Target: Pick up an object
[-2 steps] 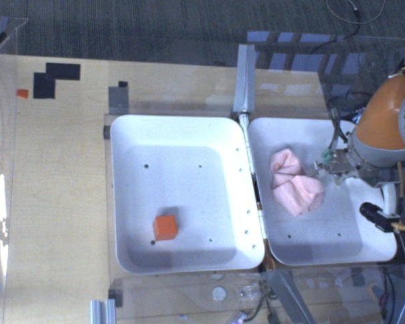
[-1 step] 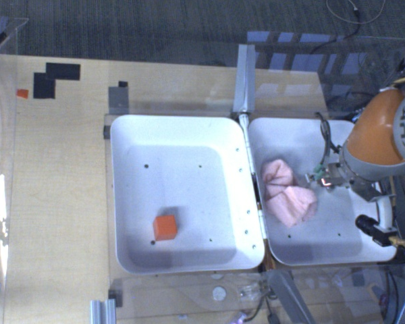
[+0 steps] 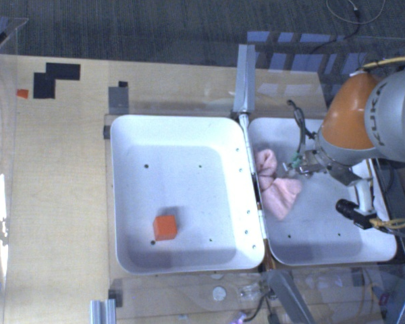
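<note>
A pink soft cloth-like object lies crumpled against the left wall of the right bin. My gripper hangs low over the right bin, just right of the pink object's upper part, seemingly touching its edge. An orange block sits on the floor of the left bin, toward its front. The grey arm with its orange band comes in from the right above the right bin.
A metal divider post stands at the back between the two bins. Black marks and a small orange tag lie on the wooden bench at the far left. A black cable end hangs over the right bin.
</note>
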Robot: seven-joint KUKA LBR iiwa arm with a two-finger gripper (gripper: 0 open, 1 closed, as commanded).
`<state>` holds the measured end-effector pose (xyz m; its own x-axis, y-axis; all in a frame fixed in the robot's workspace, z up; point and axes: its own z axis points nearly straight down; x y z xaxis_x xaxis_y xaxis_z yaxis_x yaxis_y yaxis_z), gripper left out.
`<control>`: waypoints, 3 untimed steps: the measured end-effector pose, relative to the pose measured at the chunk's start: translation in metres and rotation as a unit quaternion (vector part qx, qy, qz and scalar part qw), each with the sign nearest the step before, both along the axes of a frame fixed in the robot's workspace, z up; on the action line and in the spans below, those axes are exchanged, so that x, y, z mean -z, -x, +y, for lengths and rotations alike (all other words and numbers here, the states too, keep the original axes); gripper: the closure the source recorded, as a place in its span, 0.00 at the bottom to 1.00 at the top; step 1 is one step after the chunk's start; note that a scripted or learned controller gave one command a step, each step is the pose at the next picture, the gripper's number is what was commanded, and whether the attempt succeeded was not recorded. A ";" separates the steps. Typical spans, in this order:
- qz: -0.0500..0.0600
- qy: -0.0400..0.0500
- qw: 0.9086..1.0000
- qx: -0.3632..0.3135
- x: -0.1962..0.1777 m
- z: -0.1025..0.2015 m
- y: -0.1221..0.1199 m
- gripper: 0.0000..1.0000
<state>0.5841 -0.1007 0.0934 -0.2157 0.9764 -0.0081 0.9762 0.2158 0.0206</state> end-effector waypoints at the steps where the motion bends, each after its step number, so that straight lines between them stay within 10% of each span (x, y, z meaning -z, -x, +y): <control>1: -0.002 0.002 0.996 -0.088 0.000 -0.001 0.016 0.00; 3: 0.007 0.000 0.996 -0.084 -0.015 -0.013 0.043 0.00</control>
<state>0.5411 -0.1137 0.1085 -0.3766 0.9264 -0.0038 0.9263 0.3767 0.0075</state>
